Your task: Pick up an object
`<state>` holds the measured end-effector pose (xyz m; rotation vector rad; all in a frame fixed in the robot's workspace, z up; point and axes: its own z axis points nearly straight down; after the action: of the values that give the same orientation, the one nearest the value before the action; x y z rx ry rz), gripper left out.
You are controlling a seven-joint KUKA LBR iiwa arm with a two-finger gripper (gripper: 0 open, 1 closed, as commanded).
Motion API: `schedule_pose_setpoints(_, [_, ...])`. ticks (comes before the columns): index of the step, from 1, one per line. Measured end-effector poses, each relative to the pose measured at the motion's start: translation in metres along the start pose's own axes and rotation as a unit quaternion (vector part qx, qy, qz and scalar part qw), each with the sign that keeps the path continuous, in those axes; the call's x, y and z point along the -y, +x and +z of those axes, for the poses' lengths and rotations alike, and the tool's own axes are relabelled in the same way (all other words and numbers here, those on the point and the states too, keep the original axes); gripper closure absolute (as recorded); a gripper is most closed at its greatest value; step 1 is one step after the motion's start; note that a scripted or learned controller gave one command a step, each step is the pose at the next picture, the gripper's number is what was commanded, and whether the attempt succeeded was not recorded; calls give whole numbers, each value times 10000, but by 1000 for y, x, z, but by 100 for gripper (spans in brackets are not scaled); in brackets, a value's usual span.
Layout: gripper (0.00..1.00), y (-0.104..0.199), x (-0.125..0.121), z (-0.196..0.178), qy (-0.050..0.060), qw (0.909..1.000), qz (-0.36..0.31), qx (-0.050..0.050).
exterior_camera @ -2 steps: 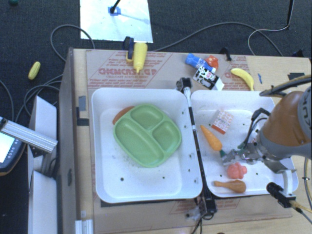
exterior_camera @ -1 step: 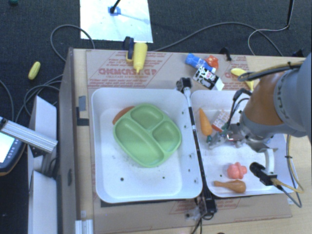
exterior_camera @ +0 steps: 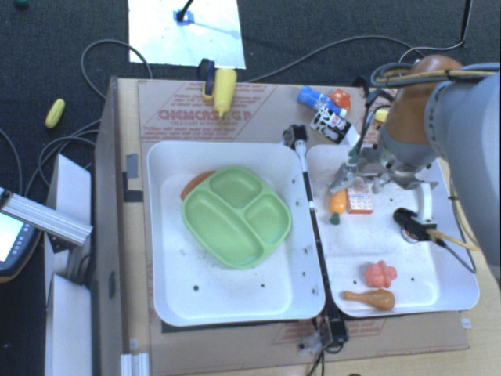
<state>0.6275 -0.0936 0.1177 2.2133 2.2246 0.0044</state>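
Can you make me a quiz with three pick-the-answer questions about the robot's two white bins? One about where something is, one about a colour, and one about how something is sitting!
1. Where is the green divided plate?
A. In the left bin
B. In the right bin
C. On the floor

2. What colour is the lumpy toy near the front of the right bin?
A. Blue
B. Pink
C. Black

3. How is the tool placed?
A. Over the green plate
B. Out past the bench
C. Low in the right bin, beside the small orange toy

Answers:
1. A, because the plate lies inside the left bin's walls.
2. B, because it shows pink against the white floor, just above a tan drumstick-shaped toy.
3. C, because the arm reaches in from the right and its tip sits by the orange toy and a small red-and-white box.
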Motion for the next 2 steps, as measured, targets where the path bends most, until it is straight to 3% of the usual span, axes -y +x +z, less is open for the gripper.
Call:
schedule_pose_setpoints(1, [0, 0, -1, 15, -89, 10000, 6, 8])
schedule_pose_setpoints(2, [0, -47, -26, 32, 4, 10000, 15, 7])
